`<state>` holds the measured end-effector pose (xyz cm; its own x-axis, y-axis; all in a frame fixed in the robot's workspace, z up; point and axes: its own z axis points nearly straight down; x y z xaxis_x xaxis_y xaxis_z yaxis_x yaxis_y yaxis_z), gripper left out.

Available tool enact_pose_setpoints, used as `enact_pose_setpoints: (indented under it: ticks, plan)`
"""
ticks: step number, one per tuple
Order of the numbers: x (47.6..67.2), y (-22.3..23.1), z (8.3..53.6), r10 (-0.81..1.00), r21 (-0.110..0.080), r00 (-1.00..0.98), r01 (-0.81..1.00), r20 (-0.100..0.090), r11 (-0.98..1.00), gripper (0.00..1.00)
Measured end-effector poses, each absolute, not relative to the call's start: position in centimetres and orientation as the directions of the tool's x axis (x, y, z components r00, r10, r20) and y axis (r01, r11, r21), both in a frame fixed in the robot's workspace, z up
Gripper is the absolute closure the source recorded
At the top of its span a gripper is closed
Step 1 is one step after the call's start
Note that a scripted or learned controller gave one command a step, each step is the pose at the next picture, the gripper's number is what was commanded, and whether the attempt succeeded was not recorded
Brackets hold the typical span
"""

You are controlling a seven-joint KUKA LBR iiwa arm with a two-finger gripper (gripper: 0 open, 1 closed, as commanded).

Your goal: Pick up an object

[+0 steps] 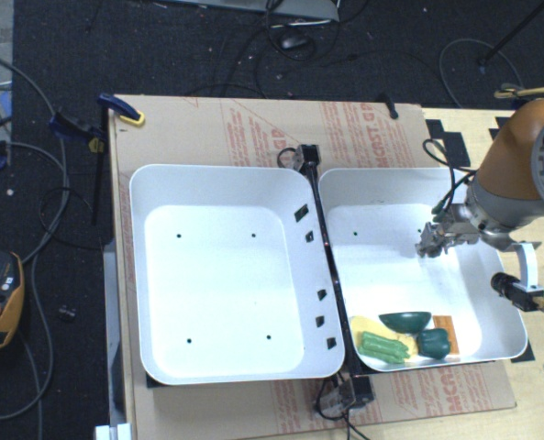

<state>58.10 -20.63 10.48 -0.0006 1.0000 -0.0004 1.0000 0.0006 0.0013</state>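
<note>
The gripper hovered over the right bin, finger state indeterminate. Objects lay at its near edge: green vegetable toy, dark green bowl. Approach stage; next, descend nearward.

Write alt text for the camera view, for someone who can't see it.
A grey robot arm reaches from the right over the right white bin, its gripper above bare floor. Small green objects cluster at that bin's near edge, beside the left bin.
</note>
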Motion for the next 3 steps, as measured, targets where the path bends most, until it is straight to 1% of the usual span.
enact_pose_setpoints:
  ticks: [1, 2, 3]
  plan:
    - [59.2, -20.9, 15.9, 1.0, 0.005, 0.0, 1.0, -0.001, 0.0, 1.0]
    - [60.3, -20.9, 21.0, 1.0, 0.004, -0.001, 1.0, -0.001, 0.001, 1.0]
    - [60.3, -20.9, 21.4, 1.0, 0.0, -0.001, 1.0, 0.0, 0.001, 1.0]
